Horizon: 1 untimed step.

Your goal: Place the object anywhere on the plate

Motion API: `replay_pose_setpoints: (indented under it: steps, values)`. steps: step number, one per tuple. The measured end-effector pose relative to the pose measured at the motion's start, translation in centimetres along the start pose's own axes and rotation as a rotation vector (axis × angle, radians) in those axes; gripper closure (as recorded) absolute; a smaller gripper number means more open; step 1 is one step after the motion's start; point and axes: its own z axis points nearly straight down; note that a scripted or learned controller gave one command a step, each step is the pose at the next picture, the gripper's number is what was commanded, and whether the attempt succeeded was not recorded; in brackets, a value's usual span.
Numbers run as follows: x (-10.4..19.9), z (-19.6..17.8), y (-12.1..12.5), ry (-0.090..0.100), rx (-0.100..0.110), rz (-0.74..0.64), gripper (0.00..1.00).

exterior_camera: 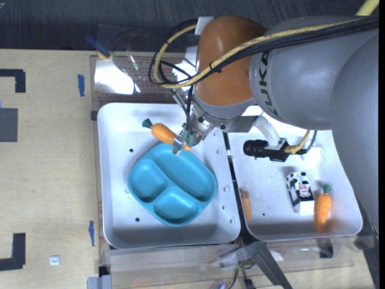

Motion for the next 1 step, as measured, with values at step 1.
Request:
replay_pose_setpoints:
  steps: [1]
  values:
    - [-0.10, 0.03, -0.08, 0.000, 0.001, 0.002, 0.00]
